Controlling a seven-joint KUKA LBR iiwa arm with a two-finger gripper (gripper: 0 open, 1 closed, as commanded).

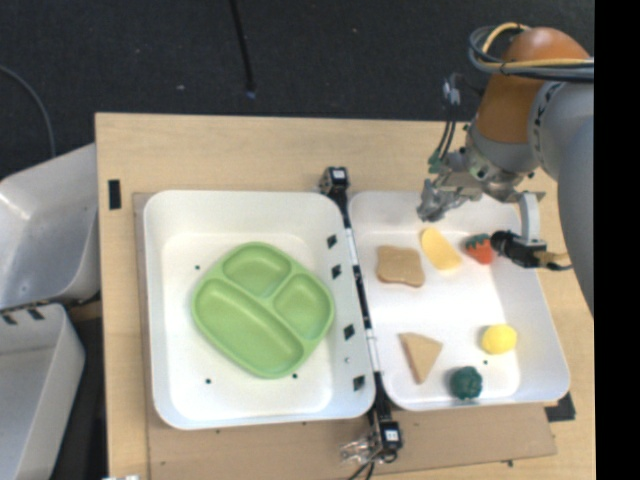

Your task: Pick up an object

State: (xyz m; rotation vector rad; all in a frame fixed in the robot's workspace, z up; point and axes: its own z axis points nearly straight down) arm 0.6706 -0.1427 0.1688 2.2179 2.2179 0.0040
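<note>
Far to the gripper's left, in the left bin (160, 298), I see a green divided plate (263, 309) lying flat. Across the divider, in the right bin (530, 318), a brown toast-shaped slice (400, 266) lies below and a little left of the gripper. Further down from it sits a tan wedge (421, 355), well apart from the fingers. My gripper (438, 202) hangs over the bin's upper edge on the grey arm (520, 98); I cannot tell how wide it stands, and I see nothing held in it. Just below it lies a yellow oblong piece (440, 249), near but not touching. To its lower right is a small red-orange piece (480, 249). Well below sit a dark green lump (465, 382) and a yellow ball (498, 340).
</note>
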